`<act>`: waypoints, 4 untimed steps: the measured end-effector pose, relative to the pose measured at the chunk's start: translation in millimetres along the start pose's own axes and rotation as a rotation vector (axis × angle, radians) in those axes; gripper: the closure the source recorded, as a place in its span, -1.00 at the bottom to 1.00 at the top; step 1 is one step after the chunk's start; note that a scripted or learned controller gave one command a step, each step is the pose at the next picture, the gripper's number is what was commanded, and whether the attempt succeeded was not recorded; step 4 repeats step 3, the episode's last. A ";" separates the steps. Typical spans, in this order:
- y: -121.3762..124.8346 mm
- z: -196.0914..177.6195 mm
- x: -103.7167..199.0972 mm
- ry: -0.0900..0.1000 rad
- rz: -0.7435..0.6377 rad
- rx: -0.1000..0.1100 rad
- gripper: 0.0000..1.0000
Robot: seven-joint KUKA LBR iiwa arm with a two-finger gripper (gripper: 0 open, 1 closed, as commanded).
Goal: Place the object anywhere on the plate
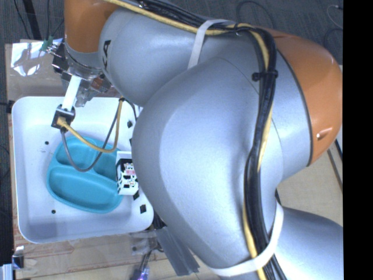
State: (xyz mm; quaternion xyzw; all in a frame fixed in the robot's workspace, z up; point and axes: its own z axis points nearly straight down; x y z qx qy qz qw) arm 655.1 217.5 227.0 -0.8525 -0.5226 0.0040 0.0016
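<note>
A blue divided plate (81,182) lies in the left white bin (26,214). A small white toy with black spots and a pink patch (127,178) stands at the plate's right edge, touching or just overlapping its rim. My gripper (88,91) hangs over the bin's far edge, above and behind the plate and well away from the toy. The big grey arm hides everything to the right of the toy.
The arm's grey and orange body (233,133) covers the right bin and most of the bench. A crumpled shiny patch (26,57) lies on the bench beyond the bin's far left corner. Bare bin floor shows left of and in front of the plate.
</note>
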 end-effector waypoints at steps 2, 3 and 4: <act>-49.3 107.9 -26.3 -0.002 0.234 0.001 1.00; -78.9 71.0 -41.6 0.000 -0.159 -0.001 1.00; -78.9 71.0 -41.6 0.000 -0.159 -0.001 1.00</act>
